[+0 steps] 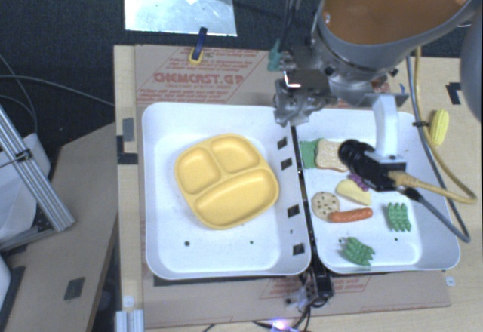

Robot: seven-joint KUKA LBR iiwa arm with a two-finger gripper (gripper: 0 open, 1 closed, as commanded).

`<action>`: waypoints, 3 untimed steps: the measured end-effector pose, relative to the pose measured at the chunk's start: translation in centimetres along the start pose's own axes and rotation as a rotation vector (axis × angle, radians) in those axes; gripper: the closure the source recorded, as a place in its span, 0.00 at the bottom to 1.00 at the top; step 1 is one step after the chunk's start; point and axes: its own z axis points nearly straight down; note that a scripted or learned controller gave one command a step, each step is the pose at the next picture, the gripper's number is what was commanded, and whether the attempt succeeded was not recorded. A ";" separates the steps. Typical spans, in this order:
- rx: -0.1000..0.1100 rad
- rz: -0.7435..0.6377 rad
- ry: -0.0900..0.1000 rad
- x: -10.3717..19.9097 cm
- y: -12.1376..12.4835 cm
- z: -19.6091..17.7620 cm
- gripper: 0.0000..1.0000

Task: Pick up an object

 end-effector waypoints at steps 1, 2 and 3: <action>0.016 0.021 -0.006 -2.7 -1.1 7.5 1.00; 0.006 0.015 -0.002 -2.5 -0.9 6.0 1.00; 0.004 0.012 -0.001 -2.5 -0.9 4.9 1.00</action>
